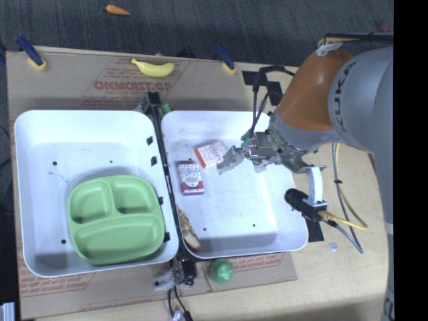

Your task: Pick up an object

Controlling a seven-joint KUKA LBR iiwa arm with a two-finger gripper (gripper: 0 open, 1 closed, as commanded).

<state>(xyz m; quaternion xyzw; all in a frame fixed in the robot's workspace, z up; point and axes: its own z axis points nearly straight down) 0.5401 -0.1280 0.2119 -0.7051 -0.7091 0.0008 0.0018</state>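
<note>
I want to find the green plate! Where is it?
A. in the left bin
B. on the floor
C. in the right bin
A: the green plate with its three sections lies in the left bin, while the right bin holds small packets.

Jaws (229,160) beside orange packet (211,154), green tray (117,217) in left bin (40,129)

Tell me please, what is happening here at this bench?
The grey arm reaches in from the right, and its gripper hangs over the right bin, next to a small orange packet. A red packet lies nearby. Nothing is seen between the fingers. A green divided tray sits in the left bin.
</note>
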